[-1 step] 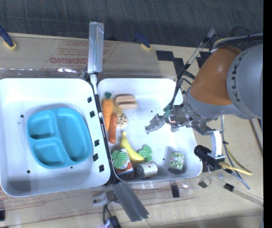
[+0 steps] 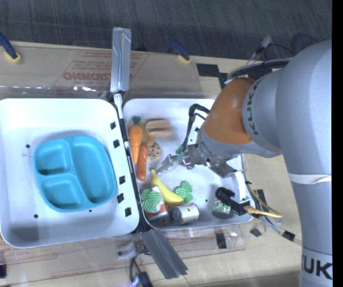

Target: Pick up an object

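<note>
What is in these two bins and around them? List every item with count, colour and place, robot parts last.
Left bin: one, white, left half of the bench.
Divided tray: one, light blue, three compartments, inside the left bin.
Right bin: one, white, beside the left bin.
Carrot: one, orange, along the right bin's left wall.
Hot dog bun: one, tan, upper part of the right bin.
Banana: one, yellow, lower middle of the right bin.
Can: one, silver, near the right bin's lower edge.
Clamps: two, blue with yellow, at the bench's far edge.
Arm: one, grey with orange band, reaching over the right bin.
Gripper: one, above the right bin's middle.
</note>
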{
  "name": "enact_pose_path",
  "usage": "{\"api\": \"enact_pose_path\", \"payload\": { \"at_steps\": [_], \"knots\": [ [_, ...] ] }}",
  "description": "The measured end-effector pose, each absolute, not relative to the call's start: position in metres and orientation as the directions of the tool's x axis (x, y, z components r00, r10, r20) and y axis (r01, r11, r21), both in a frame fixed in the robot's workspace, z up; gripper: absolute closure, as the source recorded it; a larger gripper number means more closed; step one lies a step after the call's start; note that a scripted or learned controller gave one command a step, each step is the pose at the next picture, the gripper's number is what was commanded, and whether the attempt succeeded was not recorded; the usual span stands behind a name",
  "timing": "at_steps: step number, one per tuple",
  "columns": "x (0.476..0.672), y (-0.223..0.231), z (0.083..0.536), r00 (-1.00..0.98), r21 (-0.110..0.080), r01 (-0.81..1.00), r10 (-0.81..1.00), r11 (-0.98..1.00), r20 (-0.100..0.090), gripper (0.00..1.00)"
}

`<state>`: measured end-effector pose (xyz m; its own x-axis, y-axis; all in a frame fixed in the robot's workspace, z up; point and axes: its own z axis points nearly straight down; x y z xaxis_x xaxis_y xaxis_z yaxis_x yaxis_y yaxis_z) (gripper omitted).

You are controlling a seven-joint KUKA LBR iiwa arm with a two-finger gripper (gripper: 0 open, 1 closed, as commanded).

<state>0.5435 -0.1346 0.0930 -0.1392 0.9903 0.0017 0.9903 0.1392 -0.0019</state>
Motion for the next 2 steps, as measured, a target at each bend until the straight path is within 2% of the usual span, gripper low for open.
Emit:
{"api": "enact_pose_path", "payload": {
  "at_steps": [1, 2],
  "knots": [
    [0.477, -0.132, 0.092, -0.139, -0.002, 0.990, 0.990, 0.139, 0.001, 0.00],
    [0.559, -0.151, 0.092, -0.195, 0.000, 0.981, 0.981, 0.195, 0.001, 0.00]
  ]
}}
